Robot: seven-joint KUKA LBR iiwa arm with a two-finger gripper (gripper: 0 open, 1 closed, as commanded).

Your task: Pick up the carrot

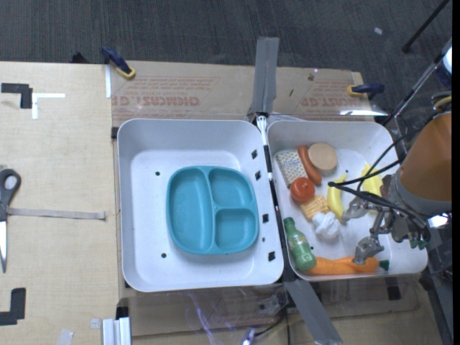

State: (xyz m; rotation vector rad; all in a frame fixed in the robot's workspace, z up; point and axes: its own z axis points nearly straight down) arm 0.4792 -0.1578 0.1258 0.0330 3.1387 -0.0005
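The carrot (339, 266) is orange with a small green tip and lies flat along the front wall of the right bin (402, 270). My gripper (362, 229) hangs over that bin's front right part, just above the carrot's right end. Its two metal fingers are spread, so it is open. One fingertip (369, 249) is close over the carrot and the other (354, 209) stands further back. Nothing is between them. The orange-banded wrist (430, 164) reaches in from the right.
The right bin also holds a green bottle (298, 244) next to the carrot's left end, a white lump (327, 226), a cracker (314, 207), a tomato (302, 189), a hot dog (310, 165) and yellow pieces (336, 200). A teal divided plate (213, 208) lies in the left bin (136, 214).
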